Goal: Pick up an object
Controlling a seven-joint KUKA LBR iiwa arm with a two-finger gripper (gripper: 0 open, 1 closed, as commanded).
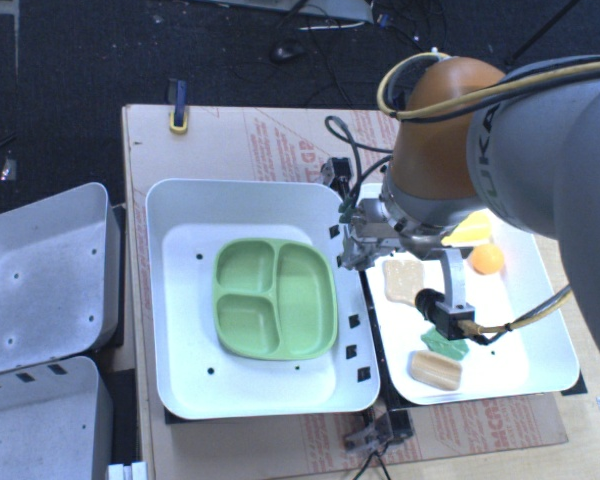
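Pincer (358, 250) state cannot be told. Just right of it lies a pale slice (403, 280): judged light, soft; take across its edges.

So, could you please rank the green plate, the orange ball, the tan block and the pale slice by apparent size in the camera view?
1. green plate, by far.
2. tan block and pale slice: they look alike, and the arm hides part of the slice, so I won't rank them.
3. orange ball, smallest.
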